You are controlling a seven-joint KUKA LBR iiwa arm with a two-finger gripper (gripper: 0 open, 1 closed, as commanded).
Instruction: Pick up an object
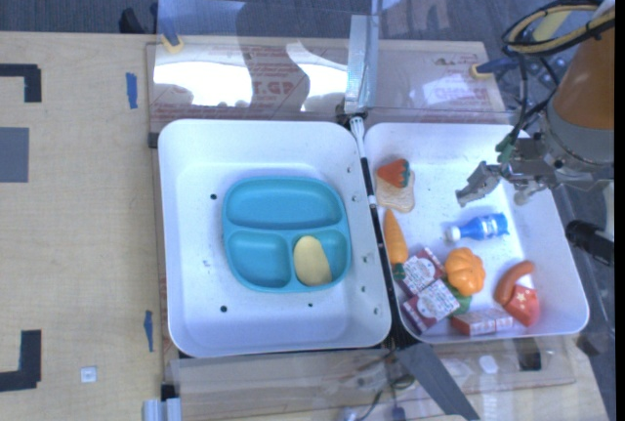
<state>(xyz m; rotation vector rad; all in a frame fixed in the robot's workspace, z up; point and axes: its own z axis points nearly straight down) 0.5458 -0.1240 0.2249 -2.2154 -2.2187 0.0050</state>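
Just below your gripper (498,185), spread and holding nothing, lies the bottle (479,229), its long axis running left-right across the bin (430,141).

Robotics lab: a wooden counter (78,214) with tape marks (132,89) carries two white bins (186,243), beside a cabled robot arm (586,97).

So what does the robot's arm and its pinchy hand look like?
The arm comes in from the right and wears a rounded orange band. Black and yellow cables loop over it, next to a yellow tube. The gripper is grey metal, boxy and a bit spiky, with a tiny green spot on its side.
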